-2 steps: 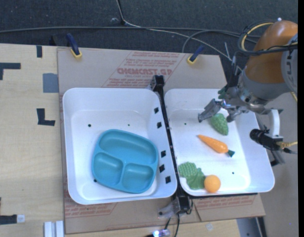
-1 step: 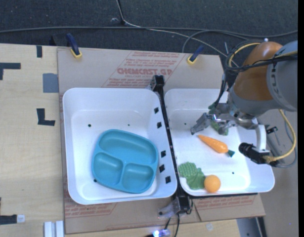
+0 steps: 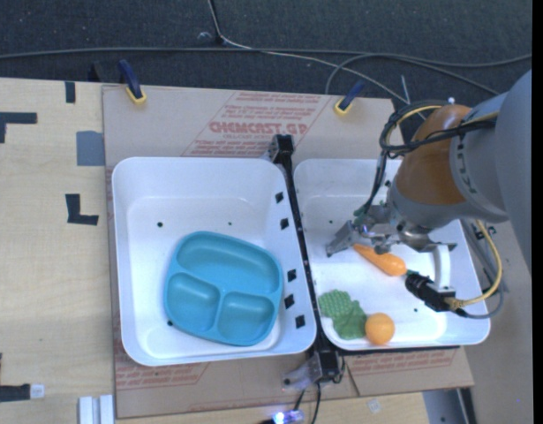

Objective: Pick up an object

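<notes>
Orange carrot (image 3: 381, 260), smooth and tapered, lying right of centre in the right bin (image 3: 342, 180). Just beside its upper-left end, gripper (image 3: 352, 238), fingers spread wide, nothing between. Seemingly the approach step; next, centring over the carrot and closing. Lower down: knobbly green piece (image 3: 343, 311), round orange ball (image 3: 380, 328). In the left bin (image 3: 130, 237), glossy blue divided tray (image 3: 223, 288).

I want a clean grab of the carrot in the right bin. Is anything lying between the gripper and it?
Nothing visible does. The gripper sits in the right bin, directly beside the carrot with bare bin floor around them. The green toy and orange ball lie apart, toward the near wall.
</notes>
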